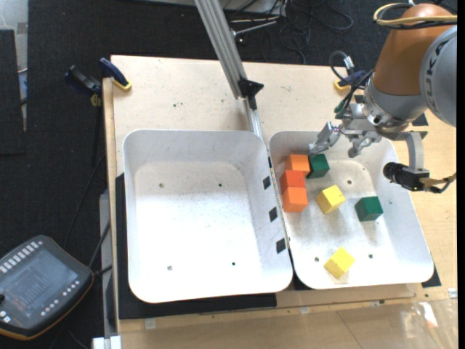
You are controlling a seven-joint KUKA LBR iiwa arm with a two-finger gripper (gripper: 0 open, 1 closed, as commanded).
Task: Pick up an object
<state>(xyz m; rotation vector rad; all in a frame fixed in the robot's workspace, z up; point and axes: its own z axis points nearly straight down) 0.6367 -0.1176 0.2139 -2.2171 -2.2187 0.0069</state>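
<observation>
My gripper (340,142) hangs open over the far edge of the right bin (407,249), with nothing between its two fingers. Its left finger (322,139) points down toward a dark green cube (318,166) that sits just below it. Beside that cube lie two orange blocks (295,182), one behind the other, against the bin's left wall. A yellow cube (330,198) rests in the middle of the bin, a second green cube (369,208) to its right, and another yellow cube (339,262) near the front.
The left bin (145,195) stands beside the right one, sharing a raised divider. A slanted metal rail (221,38) reaches down to the bins' far edge. Blue-yellow clamps (98,78) sit at the bench's far left, and a teach pendant (36,286) lies at front left.
</observation>
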